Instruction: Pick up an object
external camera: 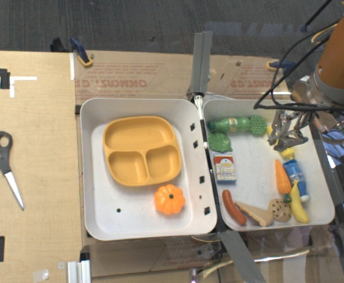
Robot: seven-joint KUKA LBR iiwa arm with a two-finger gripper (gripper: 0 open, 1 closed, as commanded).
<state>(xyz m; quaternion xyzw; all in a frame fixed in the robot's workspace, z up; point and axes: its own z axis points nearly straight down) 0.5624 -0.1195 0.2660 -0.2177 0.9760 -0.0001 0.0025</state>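
Observation:
My gripper (288, 138) hangs over the right bin's (251, 158) far right part, just above a small yellow piece (287, 152). Nothing shows in its grasp. Below it lie an orange carrot (282, 177), a blue tube (294, 173) and a yellow banana (299, 206). To its left are a green spiky ball (257, 125) and a green bottle (230, 124). A green leafy piece (219, 141), a small carton (224, 168), a red sausage (233, 207), a tan wedge (255, 214) and a cookie (280, 210) lie in the same bin.
The left bin (95, 175) holds a yellow divided plate (141, 150) and an orange pumpkin (169, 199). Scissors (4, 164) lie on the cardboard at far left. A grey divider post (201, 63) stands between the bins at the back.

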